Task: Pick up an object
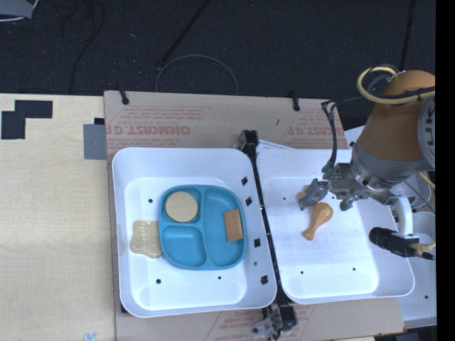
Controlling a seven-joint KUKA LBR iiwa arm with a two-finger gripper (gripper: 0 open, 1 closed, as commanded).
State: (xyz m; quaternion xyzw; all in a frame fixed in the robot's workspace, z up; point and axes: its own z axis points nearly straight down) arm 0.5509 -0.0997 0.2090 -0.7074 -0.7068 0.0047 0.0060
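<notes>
A tan toy drumstick lies in the right bin, its thick end pointing up and right. My gripper hovers just over that thick end. Its grey fingers are spread to either side, and nothing is pinched between them. A small orange bit peeks out beside the left finger; what it is cannot be told.
The left bin holds a blue divided tray with a round tan biscuit and a brown block. A pale yellow piece lies against the tray's left side. A black divider separates the bins.
</notes>
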